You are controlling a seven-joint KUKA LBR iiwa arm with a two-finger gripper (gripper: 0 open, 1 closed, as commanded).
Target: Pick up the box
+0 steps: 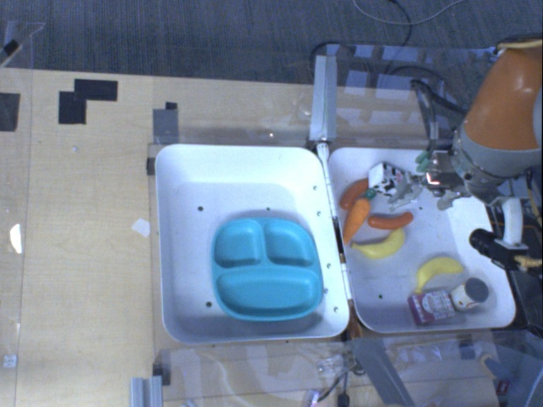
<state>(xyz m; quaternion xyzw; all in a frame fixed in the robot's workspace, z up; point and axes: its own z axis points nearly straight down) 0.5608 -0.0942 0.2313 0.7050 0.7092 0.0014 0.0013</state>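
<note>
Camera view lets us see two white bins side by side. In the right bin (501, 312), the box (434, 305) lies near the bottom edge, next to a small can (469, 292) and a yellow banana (439, 270). The gripper (405, 185) sits near the top of that bin, well apart from the box, above a carrot (357, 217) and a red sausage (390, 221). We cannot tell how its fingers stand. A blue tray (266, 268) lies in the left bin (182, 227).
</note>
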